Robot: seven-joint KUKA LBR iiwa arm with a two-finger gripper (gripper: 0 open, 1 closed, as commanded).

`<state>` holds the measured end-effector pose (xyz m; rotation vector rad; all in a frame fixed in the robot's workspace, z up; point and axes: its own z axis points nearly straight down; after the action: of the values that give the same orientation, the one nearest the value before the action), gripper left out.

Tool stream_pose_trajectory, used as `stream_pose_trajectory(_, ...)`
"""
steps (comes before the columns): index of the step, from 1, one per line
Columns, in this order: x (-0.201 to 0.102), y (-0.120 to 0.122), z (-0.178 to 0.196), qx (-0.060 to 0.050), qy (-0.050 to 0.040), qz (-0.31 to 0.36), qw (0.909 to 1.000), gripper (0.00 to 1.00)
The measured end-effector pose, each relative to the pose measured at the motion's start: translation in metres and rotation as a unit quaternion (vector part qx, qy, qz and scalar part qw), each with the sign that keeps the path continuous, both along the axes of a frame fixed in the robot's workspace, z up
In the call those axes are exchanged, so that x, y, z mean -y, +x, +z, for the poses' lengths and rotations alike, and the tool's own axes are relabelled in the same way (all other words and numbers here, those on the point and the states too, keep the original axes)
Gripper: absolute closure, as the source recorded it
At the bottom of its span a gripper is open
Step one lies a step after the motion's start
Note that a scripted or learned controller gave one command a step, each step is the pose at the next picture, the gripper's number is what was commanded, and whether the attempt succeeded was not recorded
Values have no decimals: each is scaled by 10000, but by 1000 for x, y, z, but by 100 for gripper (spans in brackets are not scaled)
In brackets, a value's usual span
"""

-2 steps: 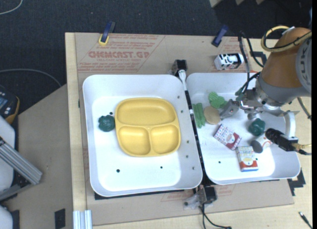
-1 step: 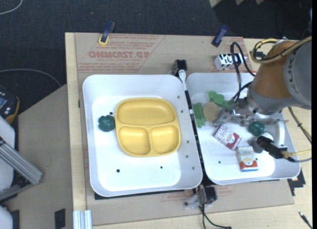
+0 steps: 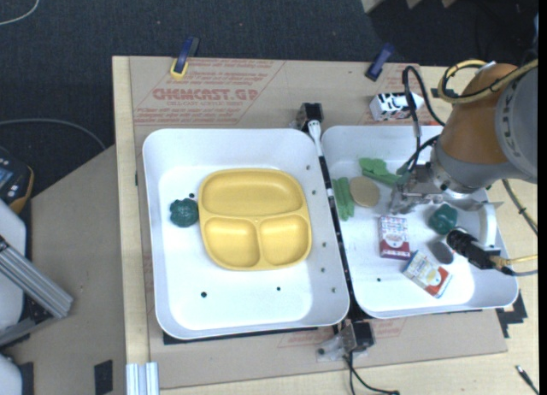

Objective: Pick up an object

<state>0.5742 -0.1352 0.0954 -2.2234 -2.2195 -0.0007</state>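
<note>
The scene is viewed by 1 fixed camera, set high above the table and tilted downward. Both white bins, the left bin and the right bin, are framed from moderate distance. The arm is seen entering from the right edge.

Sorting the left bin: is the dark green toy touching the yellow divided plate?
Cannot tell. In the camera view the dark green toy sits right at the yellow divided plate's left rim, with no clear gap or contact.

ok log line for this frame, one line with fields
arm: over right bin | tool: low among items, by red packet | left bin: yellow tray, green toy | grasp: unconfirmed
</note>
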Motion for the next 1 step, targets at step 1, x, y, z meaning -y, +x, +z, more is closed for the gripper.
stream_pose_trajectory(1,5,-7,49,28,-13,0,10000,100)
